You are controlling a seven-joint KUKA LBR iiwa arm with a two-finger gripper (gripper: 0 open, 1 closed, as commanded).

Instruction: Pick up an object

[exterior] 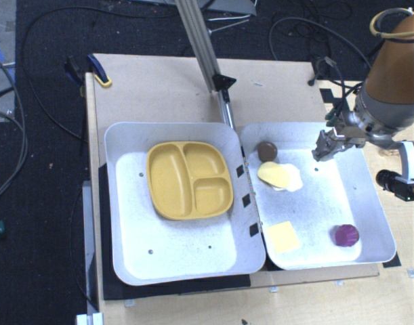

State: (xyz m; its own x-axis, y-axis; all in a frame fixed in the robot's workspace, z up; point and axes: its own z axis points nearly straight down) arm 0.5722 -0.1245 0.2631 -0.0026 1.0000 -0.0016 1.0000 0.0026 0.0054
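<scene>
In the right bin (369, 202) lie a brown round object (266, 151) at the back left, a pale yellow lumpy object (280, 176) just in front of it, a flat yellow square (283, 236) near the front, and a purple round object (346, 235) at the front right. My gripper (324, 151) hangs above the bin's back right part, to the right of the brown and pale yellow objects and apart from them. I see nothing between its fingers.
The left bin (125, 249) holds a yellow divided plate (190, 179). A metal pole (201, 39) slants up from between the bins at the back. Cables lie on the dark floor beyond the bench.
</scene>
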